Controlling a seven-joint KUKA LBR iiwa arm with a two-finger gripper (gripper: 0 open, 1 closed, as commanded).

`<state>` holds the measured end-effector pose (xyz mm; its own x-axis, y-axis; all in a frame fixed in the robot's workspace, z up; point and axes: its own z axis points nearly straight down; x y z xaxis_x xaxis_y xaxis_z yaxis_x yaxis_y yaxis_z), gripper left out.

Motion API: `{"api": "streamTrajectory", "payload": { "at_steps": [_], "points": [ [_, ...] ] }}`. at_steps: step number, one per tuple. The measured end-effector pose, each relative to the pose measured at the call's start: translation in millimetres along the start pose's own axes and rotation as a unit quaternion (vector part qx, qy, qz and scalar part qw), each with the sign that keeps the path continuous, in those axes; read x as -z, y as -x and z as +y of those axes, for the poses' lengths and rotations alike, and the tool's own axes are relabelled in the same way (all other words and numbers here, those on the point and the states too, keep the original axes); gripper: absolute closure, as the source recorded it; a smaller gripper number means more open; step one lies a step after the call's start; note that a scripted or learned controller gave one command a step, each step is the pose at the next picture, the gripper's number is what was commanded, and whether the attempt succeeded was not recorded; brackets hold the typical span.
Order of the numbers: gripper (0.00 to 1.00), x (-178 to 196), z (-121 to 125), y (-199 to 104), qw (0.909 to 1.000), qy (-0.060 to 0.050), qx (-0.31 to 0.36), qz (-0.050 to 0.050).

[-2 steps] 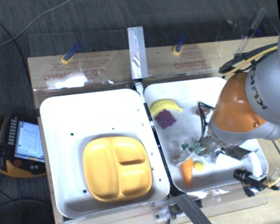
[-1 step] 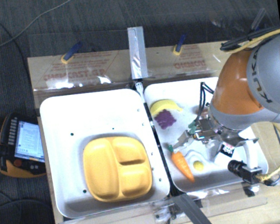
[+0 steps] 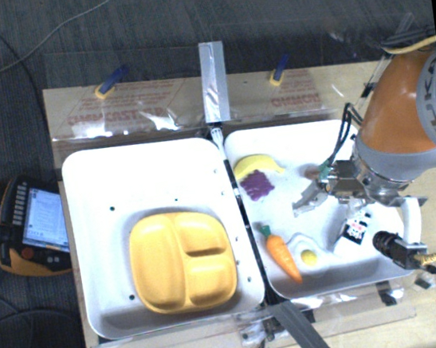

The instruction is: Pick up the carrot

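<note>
The small orange toy carrot with a green top [image 3: 281, 255] lies slantwise near the front left corner of the right-hand shallow white bin [image 3: 321, 132], just beside a white fried-egg toy with a yellow yolk [image 3: 303, 252]. The grey two-finger gripper [image 3: 302, 200] hangs over the middle of that bin with its fingers spread apart and nothing between them, well clear of the carrot. A yellow banana [image 3: 255, 164] and a purple bunch of grapes [image 3: 256, 185] sit further back, and a yellow divided plastic tray [image 3: 183, 259] rests in the left-hand white bin [image 3: 92, 195].
</note>
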<state>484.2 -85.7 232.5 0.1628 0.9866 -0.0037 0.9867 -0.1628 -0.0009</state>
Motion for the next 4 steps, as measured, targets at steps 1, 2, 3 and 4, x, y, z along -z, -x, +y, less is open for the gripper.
{"api": "streamTrajectory", "payload": {
  "at_steps": [1,2,3,4],
  "points": [
    [0.00,-50,-4,-22,0.9949,-0.002,0.101,0.001],
    [0.00,-50,-8,-48,0.9944,-0.001,0.105,0.001],
    [0.00,-141,8,39,0.9914,0.004,0.131,0.001],
    [0.00,-141,20,83,0.9787,0.003,0.205,0.014]
  ]
}}
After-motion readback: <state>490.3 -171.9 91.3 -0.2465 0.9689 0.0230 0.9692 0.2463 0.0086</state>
